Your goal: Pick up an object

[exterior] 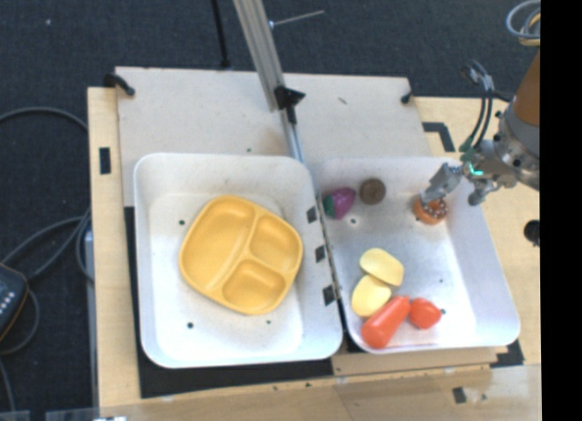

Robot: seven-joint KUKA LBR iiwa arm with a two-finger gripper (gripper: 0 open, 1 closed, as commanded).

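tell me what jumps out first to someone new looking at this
The big yellow divided plate lying in the left bin draws the eye first. Next, the cluster in the right bin's near corner: two pale yellow pieces beside a red-orange pair. At the bin's far right, the claw hangs right by a small orange object.

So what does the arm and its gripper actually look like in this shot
At the view's right edge, the arm shows a grey wrist section with an orange band above it. Thin dark cables loop beside it, and a pale coiled cable sits near the top corner. The gripper is grey metal with slim fingers, and a small green light glows on its body.
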